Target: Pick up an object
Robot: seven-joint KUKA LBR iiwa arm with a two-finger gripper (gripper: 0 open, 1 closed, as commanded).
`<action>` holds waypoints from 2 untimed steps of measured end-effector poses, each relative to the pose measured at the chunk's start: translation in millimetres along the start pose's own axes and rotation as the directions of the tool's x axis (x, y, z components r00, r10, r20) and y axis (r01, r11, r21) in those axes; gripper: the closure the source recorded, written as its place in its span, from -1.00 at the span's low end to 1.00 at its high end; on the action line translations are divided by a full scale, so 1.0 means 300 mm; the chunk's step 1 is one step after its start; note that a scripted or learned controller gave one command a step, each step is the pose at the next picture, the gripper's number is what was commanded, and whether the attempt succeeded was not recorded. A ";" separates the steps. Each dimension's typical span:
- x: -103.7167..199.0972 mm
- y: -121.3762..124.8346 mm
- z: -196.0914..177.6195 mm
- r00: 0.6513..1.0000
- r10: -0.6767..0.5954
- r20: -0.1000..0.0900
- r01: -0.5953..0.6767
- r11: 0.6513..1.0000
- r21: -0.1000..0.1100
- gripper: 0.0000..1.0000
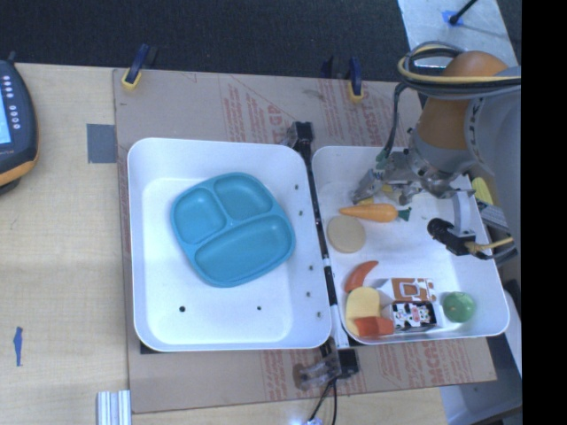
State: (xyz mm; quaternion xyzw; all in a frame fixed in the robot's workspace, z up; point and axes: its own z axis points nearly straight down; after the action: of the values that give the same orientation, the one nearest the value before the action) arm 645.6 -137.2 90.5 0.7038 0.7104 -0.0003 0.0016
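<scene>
Hovering above the carrot (369,212) in the right bin (496,321), the gripper (383,181) looks open, holding nothing; next it likely needs to descend and close.

Smooth matt blue plastic plate (234,228); 2 glossy white plastic bins (151,237); brown cardboard base (221,104).

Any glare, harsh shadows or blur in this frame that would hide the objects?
Camera view: lighting is even; the white bins are bright but not blown out; shadows are soft; the blue plate, carrot and gripper area read clearly, though the small items at the right bin's near edge look slightly soft.
</scene>
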 end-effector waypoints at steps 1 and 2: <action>0.004 0.026 0.001 1.000 0.007 -0.004 -0.007 1.000 0.019 -1.00; 0.008 0.025 0.001 1.000 0.006 -0.003 -0.006 1.000 0.019 -1.00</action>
State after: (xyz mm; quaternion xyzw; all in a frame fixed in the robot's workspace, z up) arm 653.1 -134.7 90.2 0.7060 0.7082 -0.0058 -0.0062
